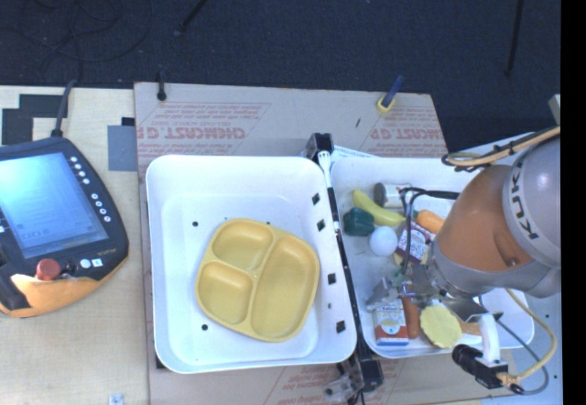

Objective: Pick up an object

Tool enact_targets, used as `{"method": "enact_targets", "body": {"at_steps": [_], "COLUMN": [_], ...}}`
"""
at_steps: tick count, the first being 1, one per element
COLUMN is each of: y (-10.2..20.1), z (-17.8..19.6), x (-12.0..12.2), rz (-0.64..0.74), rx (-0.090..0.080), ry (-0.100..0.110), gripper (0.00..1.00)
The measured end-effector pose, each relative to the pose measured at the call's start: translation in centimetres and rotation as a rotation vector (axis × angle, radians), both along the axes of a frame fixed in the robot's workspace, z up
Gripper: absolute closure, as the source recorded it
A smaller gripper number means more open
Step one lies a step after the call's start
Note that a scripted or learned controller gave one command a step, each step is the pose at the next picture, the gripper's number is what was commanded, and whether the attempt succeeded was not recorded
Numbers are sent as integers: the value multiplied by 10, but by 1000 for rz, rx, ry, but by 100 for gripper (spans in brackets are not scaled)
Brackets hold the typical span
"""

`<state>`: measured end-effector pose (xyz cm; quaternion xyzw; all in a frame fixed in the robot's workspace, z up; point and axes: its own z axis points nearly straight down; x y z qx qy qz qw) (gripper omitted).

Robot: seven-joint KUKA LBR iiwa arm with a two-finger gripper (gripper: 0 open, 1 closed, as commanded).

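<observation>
Arm (499,224) came in from the right, wrist bent down over the right bin (524,332), gripper (409,277) low among the clutter; couldn't tell its state, the wrist hid it. Candidates were all in that bin: banana (374,208), white ball (383,241), green piece (356,222), carton (391,322) and yellow piece (440,326) near the front wall. My read: best to commit to one item with free sides, like the ball, descend straight and close centred, since the packed pile looked likely to deflect a grasp.

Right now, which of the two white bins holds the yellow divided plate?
The left bin: the yellow three-compartment plate lies in it alone. The right bin holds small clutter.
</observation>
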<state>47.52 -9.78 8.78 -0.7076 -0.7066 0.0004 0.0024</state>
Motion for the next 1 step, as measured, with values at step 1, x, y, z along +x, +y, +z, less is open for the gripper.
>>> {"method": "enact_targets", "body": {"at_steps": [1], "y": [0], "z": [9], "x": [0], "rz": [-2], "rx": [2], "ry": [3], "gripper": [100]}}
